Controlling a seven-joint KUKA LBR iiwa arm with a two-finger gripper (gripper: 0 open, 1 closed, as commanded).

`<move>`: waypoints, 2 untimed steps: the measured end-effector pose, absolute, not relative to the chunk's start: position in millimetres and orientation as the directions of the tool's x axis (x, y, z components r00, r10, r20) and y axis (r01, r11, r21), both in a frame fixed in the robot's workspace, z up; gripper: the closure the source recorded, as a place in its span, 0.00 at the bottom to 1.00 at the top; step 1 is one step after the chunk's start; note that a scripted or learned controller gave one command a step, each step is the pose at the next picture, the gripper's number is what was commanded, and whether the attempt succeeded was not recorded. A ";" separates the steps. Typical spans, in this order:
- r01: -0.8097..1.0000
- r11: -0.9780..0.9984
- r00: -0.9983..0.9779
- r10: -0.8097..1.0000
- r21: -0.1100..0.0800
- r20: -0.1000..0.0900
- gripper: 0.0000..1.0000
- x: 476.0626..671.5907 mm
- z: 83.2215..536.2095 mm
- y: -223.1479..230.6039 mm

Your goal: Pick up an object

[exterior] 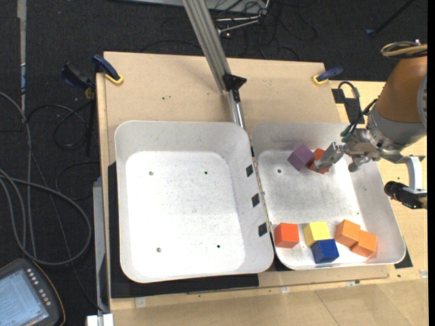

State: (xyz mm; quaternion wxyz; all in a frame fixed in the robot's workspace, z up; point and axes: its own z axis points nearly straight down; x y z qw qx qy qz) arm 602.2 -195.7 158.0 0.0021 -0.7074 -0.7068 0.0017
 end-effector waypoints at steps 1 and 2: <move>1.000 -0.001 0.001 1.000 -0.004 0.000 0.00 600.4 114.5 -197.7; 1.000 0.000 0.000 1.000 -0.002 0.000 0.00 600.3 94.2 -197.0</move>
